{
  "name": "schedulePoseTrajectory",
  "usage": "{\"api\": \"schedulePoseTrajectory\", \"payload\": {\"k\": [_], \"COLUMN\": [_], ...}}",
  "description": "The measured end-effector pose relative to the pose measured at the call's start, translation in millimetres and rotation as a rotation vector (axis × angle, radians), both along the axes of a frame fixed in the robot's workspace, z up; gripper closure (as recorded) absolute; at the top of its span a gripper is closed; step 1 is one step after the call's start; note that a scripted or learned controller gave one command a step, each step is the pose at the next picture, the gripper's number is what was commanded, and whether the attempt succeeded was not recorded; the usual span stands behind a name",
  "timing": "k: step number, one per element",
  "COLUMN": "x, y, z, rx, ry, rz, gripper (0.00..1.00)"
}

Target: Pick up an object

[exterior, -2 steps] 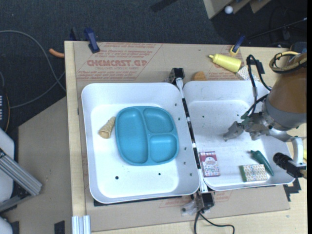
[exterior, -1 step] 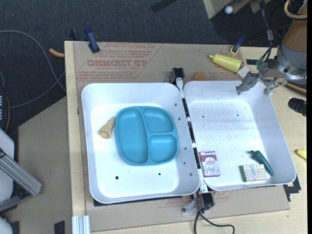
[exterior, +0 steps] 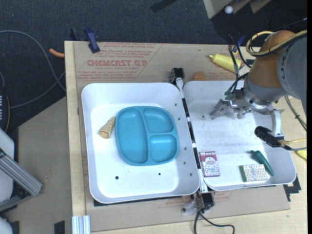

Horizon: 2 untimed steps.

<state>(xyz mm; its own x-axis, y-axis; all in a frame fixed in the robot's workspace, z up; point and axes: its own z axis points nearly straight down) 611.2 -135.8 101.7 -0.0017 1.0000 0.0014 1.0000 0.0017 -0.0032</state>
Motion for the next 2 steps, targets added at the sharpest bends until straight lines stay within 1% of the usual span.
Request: {"api": "schedulePoseTrajectory", "payload": {"k": [1,2], "x": [53.8,55.6], "y": [14.1,24.7], "z": [-16.9,-16.7], "rx": [-0.002,-0.003], "ry": [-0.005,-0.004], "rz": [0.000,0.000], "gripper": [0.00,0.00]}}
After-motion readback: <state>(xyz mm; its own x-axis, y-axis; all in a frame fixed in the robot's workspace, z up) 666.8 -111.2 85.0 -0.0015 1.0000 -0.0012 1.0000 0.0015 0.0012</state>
